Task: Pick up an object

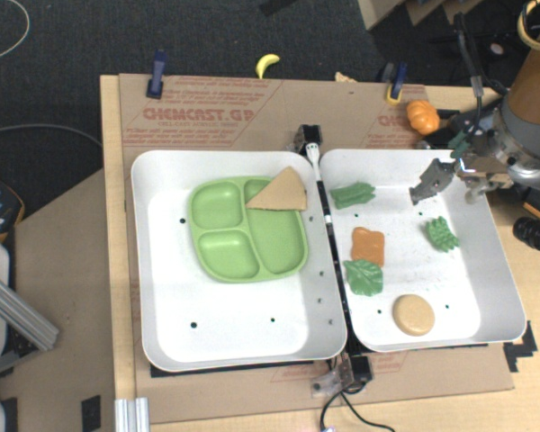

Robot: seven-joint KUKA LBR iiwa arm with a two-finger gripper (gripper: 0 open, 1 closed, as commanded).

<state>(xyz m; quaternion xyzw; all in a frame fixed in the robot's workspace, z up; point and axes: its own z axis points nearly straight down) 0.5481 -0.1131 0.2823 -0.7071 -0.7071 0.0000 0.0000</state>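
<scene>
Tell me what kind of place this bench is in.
Probably a robotics lab, not a kitchen: two white bins sit on a clamped board over dark carpet, cables trail around, and the food is toy-like, such as the green divided plate and the orange piece.

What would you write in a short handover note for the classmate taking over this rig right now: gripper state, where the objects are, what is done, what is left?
Gripper: over the right bin's far side, nothing between its fingers.
Right bin: three green leafy pieces, an orange block, a tan round piece.
Left bin: green divided tray with a tan wedge on its far corner.
Done: nothing picked.
Left: descend on one object, grip, lift.
</scene>
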